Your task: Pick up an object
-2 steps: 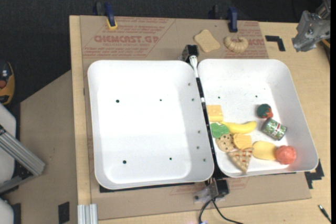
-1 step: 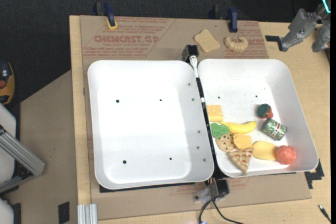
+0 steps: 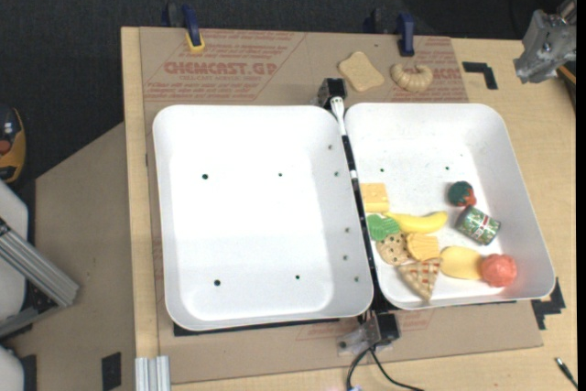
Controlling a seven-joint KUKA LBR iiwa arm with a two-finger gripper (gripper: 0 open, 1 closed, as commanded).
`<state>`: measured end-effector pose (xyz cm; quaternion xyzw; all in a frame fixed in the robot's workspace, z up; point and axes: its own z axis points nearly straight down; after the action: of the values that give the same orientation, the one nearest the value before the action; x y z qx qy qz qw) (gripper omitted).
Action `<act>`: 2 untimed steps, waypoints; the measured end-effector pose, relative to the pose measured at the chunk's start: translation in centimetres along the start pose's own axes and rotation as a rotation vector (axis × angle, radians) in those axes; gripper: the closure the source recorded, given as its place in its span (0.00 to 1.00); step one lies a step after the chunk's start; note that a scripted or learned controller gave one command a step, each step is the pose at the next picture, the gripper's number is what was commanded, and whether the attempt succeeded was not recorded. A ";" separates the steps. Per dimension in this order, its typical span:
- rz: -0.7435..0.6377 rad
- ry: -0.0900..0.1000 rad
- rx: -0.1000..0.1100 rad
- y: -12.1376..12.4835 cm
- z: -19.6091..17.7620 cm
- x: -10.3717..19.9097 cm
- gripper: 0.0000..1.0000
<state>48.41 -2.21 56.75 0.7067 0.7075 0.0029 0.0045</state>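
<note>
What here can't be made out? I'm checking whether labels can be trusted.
- Tool: cut off by the camera view's right edge; finger state unreadable.
- Can: label too small to read.
- Toy food pile: pieces overlap, hiding lower edges.
- Cable: runs off the bottom edge.

Two bins sit side by side on a board (image 3: 229, 59), touching along the middle. The left bin (image 3: 183, 160) is on the left and the right bin (image 3: 494, 142) is on the right.

All the toy food lies in the near part of the right bin. A cheese block (image 3: 374, 196) sits close to the middle edge. Just in front of it lie a leaf (image 3: 383, 225), a cookie (image 3: 392, 248) and a waffle slice (image 3: 420, 276). A banana (image 3: 420, 222) lies to the right of the leaf. A can (image 3: 478, 225) and a small round fruit (image 3: 461, 193) sit farther right. A lemon (image 3: 461, 263) and a ball (image 3: 498, 269) lie at the near right corner.

Behind the right bin, on the board, lie a toast slice (image 3: 361, 70) and a bun (image 3: 411, 75).
</note>
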 end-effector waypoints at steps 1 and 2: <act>0.000 0.000 0.001 0.0 0.0 0.0 0.00; 0.000 -0.001 -0.004 0.1 -1.1 0.0 1.00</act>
<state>48.48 -2.18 57.82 0.7066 0.7076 0.0043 0.0064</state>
